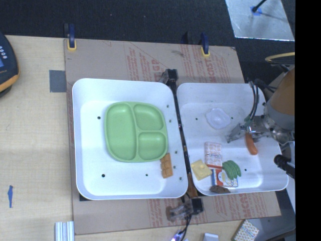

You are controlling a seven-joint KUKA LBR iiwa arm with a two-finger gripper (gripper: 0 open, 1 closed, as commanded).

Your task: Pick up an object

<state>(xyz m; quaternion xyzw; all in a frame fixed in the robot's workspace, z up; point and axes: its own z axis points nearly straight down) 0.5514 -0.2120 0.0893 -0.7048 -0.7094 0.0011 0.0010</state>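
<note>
My gripper (241, 132) is low over the right bin (266, 182), near its right side, at the end of the grey arm (281, 107). An orange carrot-like piece (251, 144) lies just below and right of it, very close; I cannot tell whether they touch. A clear round lid (217, 118) sits to the gripper's left. Further forward in the bin lie a white and red packet (213, 153), a yellow wedge (200, 169), a green leafy piece (231, 168) and a small brown piece (218, 189).
The left bin (85, 134) holds a green divided plate (135, 131) and an orange-brown cracker (166, 165) by its front right corner. The wall between the bins (179, 134) runs between them. Clamps (204, 44) hold the cardboard at the back.
</note>
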